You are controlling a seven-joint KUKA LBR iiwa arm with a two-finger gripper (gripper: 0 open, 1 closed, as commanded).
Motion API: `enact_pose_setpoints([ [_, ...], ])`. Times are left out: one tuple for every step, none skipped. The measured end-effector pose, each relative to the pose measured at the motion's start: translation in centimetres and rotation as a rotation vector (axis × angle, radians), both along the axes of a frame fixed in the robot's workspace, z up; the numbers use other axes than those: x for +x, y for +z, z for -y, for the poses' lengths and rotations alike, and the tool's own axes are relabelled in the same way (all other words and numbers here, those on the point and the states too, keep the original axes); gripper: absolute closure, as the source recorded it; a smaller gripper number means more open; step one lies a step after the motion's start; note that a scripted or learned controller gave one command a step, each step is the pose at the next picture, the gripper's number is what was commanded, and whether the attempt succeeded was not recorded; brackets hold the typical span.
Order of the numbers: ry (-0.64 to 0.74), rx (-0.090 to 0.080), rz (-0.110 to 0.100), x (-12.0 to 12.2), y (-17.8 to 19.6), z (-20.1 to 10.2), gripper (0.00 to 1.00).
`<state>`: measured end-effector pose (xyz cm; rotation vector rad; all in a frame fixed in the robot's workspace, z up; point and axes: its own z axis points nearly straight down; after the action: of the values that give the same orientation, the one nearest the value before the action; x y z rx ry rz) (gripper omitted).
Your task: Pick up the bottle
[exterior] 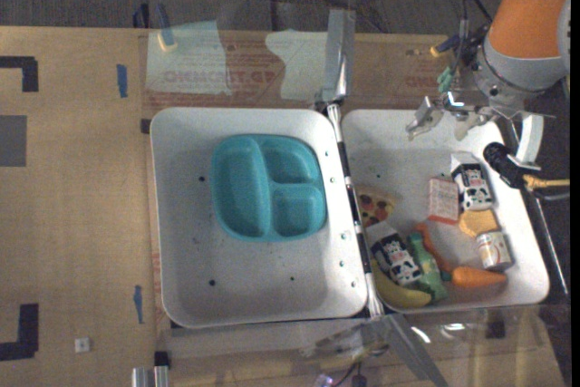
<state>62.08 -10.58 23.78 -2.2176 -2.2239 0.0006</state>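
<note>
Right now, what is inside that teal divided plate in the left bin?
The teal divided plate lies flat in the left bin, and all its compartments show bare teal bottoms with no food inside. What lies under the plate is covered by it.

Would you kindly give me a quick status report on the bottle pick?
Gripper over right bin's far edge, nothing between fingers. No bottle identified for certain among the toys. Teal plate in left bin.

The grey arm with its orange band point(535, 14) runs off the top and right edges. Whether its metal gripper point(446, 111) is parted or closed is unclear from here. A yellow banana point(403, 293) lies half buried under a cow-patterned carton point(396, 256) and green toy point(428, 272). The small can's point(494, 249) label is unreadable.
</note>
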Motion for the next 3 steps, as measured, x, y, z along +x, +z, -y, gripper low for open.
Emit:
enact_pose_setpoints([
  [0.237, 0.001, 0.000, -3.7, 1.9, -4.8, 0.00],
  [0.470, 0.001, 0.001, -9.7, -4.9, 1.3, 0.00],
  [0.250, -0.002, 0.005, -9.0, -1.4, 1.2, 0.00],
])
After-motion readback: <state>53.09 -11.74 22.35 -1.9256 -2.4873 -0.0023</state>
